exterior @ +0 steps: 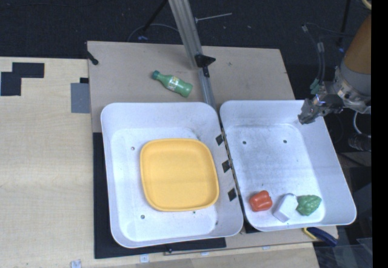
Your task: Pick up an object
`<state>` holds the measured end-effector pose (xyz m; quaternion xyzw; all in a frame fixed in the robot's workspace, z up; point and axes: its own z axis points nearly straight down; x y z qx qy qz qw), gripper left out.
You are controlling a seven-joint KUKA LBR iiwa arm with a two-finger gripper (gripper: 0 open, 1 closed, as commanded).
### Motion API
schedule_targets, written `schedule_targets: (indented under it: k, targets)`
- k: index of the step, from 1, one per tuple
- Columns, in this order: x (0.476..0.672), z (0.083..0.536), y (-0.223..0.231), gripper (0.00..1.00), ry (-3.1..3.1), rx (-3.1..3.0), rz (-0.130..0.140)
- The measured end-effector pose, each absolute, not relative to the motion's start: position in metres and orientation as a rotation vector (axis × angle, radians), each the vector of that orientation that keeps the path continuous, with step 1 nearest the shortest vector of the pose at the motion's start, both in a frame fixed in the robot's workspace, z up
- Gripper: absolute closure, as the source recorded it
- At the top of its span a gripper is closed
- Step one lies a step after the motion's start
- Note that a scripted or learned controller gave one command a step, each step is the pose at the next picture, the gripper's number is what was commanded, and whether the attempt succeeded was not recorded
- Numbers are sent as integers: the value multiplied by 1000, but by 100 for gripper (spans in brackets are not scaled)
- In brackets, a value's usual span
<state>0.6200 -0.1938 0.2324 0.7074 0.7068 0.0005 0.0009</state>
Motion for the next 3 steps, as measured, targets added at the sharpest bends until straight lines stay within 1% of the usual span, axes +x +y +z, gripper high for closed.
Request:
schedule_targets:
  k: [1, 2, 3]
  targets:
    - [628, 239, -134, 100, 2226, 2217, 2]
    - [640, 233, -90, 100, 2225, 2219, 0]
    - [649, 222, -38, 100, 2226, 2219, -1]
